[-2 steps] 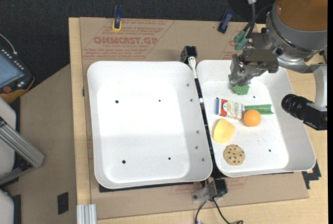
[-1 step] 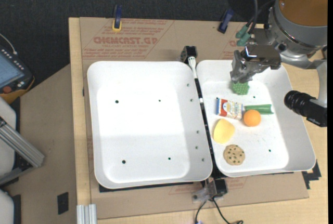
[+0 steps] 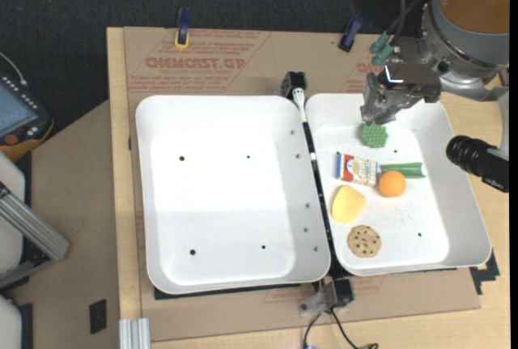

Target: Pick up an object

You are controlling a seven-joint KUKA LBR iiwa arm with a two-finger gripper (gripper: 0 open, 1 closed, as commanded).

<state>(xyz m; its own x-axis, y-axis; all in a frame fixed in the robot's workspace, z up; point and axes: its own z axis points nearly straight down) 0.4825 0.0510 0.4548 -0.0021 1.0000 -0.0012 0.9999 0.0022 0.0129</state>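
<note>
gripper [image 3: 377, 114] over right bin [image 3: 453, 246], at its far end, touching green studded block [image 3: 374, 135] | finger opening: cannot tell | nearer in that bin: carrot [image 3: 395, 181], wrapped packet [image 3: 357, 169], yellow lemon-like piece [image 3: 348, 204], cookie [image 3: 364, 240]

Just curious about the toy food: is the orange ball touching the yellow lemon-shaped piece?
Apart. The camera view shows a strip of white bin floor between the orange ball and the yellow piece, which lies lower and further left in the right bin.

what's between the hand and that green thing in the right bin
Nothing visible. The hand hangs right over the green thing at the back of the right bin. The carton, orange, lemon and cookie lie nearer the front.
</note>
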